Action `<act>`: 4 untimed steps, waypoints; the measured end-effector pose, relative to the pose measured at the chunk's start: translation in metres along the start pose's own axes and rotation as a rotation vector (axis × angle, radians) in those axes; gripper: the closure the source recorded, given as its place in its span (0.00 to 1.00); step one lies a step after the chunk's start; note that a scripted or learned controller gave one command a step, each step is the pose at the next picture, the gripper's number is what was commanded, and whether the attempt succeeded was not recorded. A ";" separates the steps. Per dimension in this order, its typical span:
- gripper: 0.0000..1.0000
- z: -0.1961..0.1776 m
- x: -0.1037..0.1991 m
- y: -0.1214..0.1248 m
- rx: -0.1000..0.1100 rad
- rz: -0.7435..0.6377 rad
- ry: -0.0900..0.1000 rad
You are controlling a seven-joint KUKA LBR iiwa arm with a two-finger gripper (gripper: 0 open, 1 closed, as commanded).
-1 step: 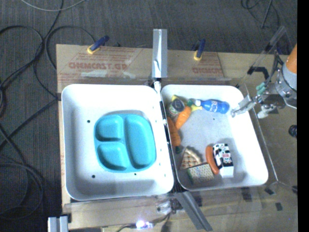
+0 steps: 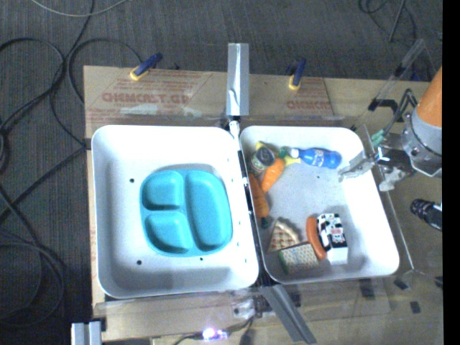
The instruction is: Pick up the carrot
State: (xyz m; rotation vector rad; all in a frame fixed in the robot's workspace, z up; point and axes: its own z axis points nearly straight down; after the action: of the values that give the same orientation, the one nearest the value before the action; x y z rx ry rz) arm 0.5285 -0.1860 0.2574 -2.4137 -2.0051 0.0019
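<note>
The carrot (image 2: 272, 174) is lying near the upper left corner of the right bin (image 2: 363, 214), just beside the blue bottle (image 2: 318, 157), while the hand (image 2: 375, 165) is hovering released at the right rim, needing to cross left and descend squarely over it.

We see glossy white plastic bins (image 2: 108, 192), a smooth matt blue plastic tray (image 2: 188, 210), brown cardboard backing (image 2: 154, 95), a matt orange plastic-looking carrot (image 2: 272, 174), and a shiny blue bottle (image 2: 321, 157).
</note>
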 end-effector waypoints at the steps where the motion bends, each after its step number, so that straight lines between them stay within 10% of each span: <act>1: 0.00 0.109 0.083 -0.007 0.002 -0.169 -0.001; 2: 1.00 0.102 0.084 -0.007 0.004 -0.171 0.001; 3: 0.00 0.102 0.084 -0.007 0.005 -0.171 0.001; 4: 0.00 0.169 0.091 0.064 -0.011 0.165 -0.003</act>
State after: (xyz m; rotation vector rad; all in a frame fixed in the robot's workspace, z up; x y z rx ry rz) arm 0.6077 -0.1075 0.0885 -2.5793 -1.8047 -0.0049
